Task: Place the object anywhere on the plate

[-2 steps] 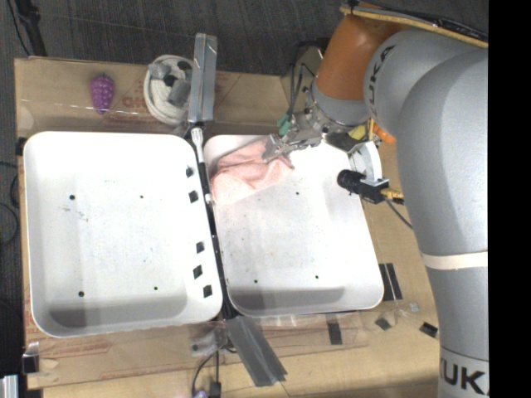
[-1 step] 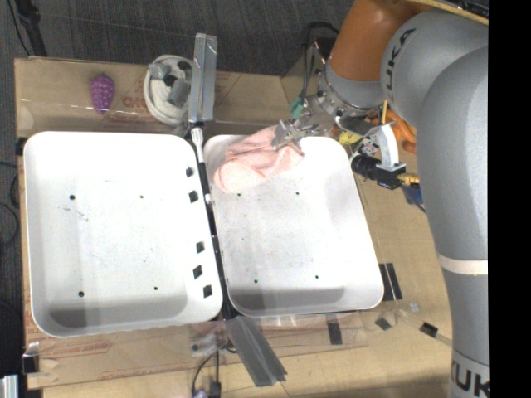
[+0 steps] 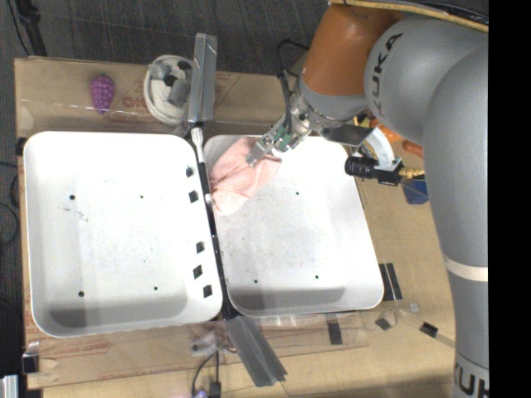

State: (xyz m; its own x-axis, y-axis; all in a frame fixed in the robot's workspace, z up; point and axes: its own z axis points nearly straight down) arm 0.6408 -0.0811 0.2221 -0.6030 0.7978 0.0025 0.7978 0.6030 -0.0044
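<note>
A soft pink object (image 3: pixel 241 179) lies in the far left corner of the right bin (image 3: pixel 332 247), resting against the divider between the two bins. My gripper (image 3: pixel 270 149) comes down from the right and its tip meets the pink object's far right edge. The tip is small and partly merges with the pink surface, so its grip there is unclear. The left bin (image 3: pixel 108 247) shows bare white floor. No plate can be made out among the things in view.
Behind the left bin, on the bench, sit a small purple grape-like item (image 3: pixel 102 92) and a white round holder (image 3: pixel 168 88). A grey bar (image 3: pixel 202 77) stands at the bins' far junction. Orange and blue items (image 3: pixel 397 160) lie right of the right bin under the arm.
</note>
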